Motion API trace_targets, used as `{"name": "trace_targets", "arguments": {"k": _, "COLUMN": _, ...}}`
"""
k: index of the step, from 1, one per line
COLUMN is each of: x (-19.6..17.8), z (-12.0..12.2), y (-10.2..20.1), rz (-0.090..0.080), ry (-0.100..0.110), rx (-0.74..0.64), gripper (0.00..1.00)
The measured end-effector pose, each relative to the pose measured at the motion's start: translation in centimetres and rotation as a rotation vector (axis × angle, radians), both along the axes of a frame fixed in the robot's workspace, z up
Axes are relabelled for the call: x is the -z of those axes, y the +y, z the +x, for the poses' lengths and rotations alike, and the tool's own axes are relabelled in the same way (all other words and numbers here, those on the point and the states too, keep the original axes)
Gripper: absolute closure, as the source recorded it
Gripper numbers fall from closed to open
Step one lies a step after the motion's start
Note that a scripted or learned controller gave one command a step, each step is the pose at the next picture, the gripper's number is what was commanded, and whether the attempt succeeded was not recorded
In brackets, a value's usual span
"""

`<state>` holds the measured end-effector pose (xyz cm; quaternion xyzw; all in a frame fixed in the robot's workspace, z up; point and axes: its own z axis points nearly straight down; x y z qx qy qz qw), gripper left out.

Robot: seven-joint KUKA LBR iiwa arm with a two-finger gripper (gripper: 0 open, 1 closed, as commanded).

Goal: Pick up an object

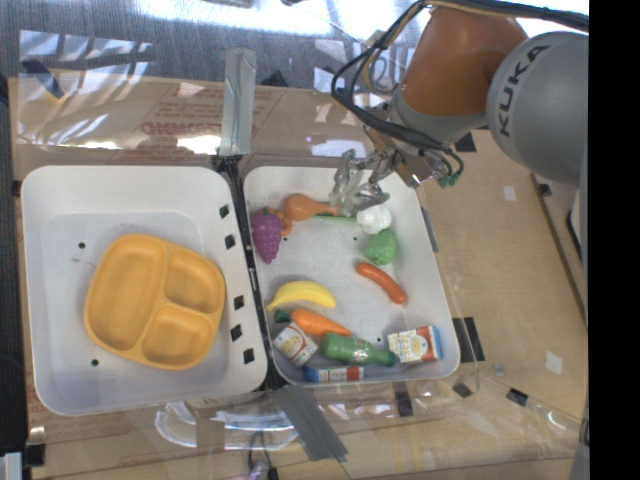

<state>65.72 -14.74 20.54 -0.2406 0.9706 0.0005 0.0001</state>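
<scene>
A yellow divided tray (pixel 152 301) lies in the left bin (pixel 60 193). Both bins rest on a brown table (pixel 500 268), with grey tape (pixel 237 103) at the far side.

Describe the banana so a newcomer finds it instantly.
Look in the right bin, the one full of toy food, not the left bin with the yellow tray. Near its left wall, about mid-height, lies the banana, just above the carrot. It is the only yellow, curved piece there.
</scene>
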Motion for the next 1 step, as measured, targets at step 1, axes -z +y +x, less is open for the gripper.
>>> {"name": "trace_targets", "arguments": {"k": 1, "x": -1.01, "z": 0.03, "y": 2.57, "rz": 0.0, "ry": 0.0, "rx": 0.072, "gripper": 1.0}}
